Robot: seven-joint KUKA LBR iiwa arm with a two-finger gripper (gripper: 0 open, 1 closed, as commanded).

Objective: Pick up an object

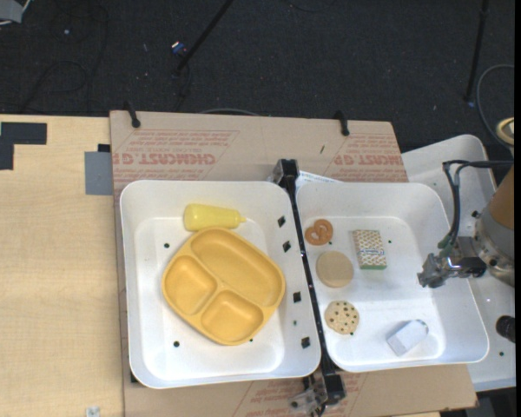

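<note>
Camera view: gripper (436,272) hovers at the right bin's (469,341) right edge, finger state cannot be told; nearest target, small grey block (407,336), lies just below-left, long axis diagonal, nothing held.

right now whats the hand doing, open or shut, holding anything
Hand: over the right bin's right side, with nothing visible in it; open or shut cannot be told from this view.
</note>
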